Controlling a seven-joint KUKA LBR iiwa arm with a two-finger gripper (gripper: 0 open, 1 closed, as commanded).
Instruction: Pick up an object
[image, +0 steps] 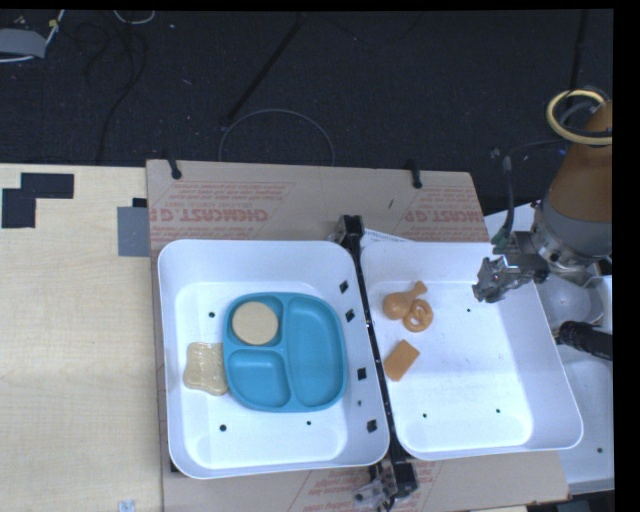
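Note:
In the right bin (500, 400) lie three orange-tan food pieces: a pear-like lump (402, 299), a pretzel (418, 317) touching it, and a wedge-shaped block (401, 360) a little nearer the front. My gripper (493, 281) hangs over the right bin's far right part, well to the right of the pretzel, with nothing seen between its fingers. The left bin (190, 420) holds a blue divided plate (290, 352) with a round tan cookie (254, 323) in its far-left compartment. A pale waffle-like piece (205, 368) lies beside the plate's left edge.
A black divider (365, 340) runs between the two bins. Cardboard (300, 205) lies under the bins' far side. The arm's body (580, 195) stands at the right edge, with cables around it. The right bin's front and right floor is bare white.

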